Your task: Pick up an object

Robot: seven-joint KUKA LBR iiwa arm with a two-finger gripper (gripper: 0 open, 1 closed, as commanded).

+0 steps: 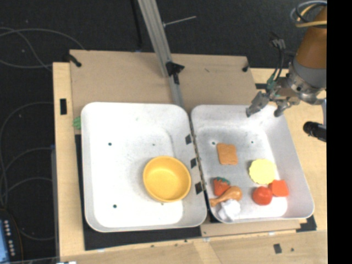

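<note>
arm: grey with orange band, comes in at the upper right of the frame, wrist over the top right corner of the right bin [291, 147]
gripper [267, 108]: hangs above the bin's upper edge, two dark fingers [254, 106] splayed apart, nothing between them, so released
right bin contents: all in the lower half, well apart from the gripper
cracker: tan square piece [227, 154], middle of the right bin, nearest to the gripper
yellow disc [262, 171]: right of the tan piece, lower
red ball [262, 195]: just below the yellow disc, touching or just beside the orange block [279, 188]
orange block: at the right, near the bin's right wall
strawberry-like item [221, 186]: lower left of the right bin, red with a green top
drumstick-shaped piece [228, 195]: tan, just below the red item, touching it
white lump [231, 208]: at the bin's bottom edge, under the tan drumstick; can't tell what it is
left bin [110, 125]: holds a yellow bowl [166, 179], upright, lower right part of that bin, near the divider
bench: brown board under both bins, metal strut running from top centre down to the gap between them
</note>
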